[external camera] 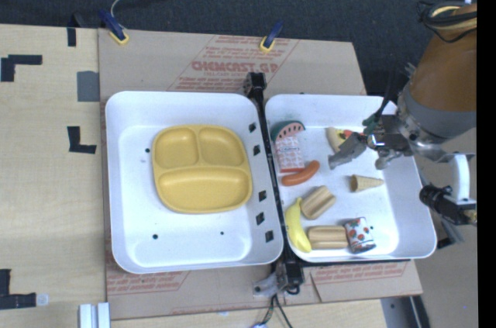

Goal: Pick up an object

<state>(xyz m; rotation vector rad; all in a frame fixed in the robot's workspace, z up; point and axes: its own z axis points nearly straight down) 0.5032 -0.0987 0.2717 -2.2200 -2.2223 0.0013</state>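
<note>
The right bin point(403, 229) holds several toy foods: a watermelon slice point(285, 131), a red sausage point(299, 174), a pale yellow wedge point(336, 137), an ice-cream cone point(364, 181), a bread roll point(316, 202), a banana point(295, 226), a long bun point(326, 236) and a red-and-white can point(359, 234). My gripper point(363, 157) hangs over the upper right part of this bin, just above the cone and beside the wedge. Its fingers are spread open with nothing between them.
A yellow divided plate point(203, 167) lies in the left bin point(124, 187). A red-printed white packet point(291, 156) sits under the watermelon slice. A black divider point(263, 164) runs between the bins. The arm body point(442, 86) covers the right bin's far right corner.
</note>
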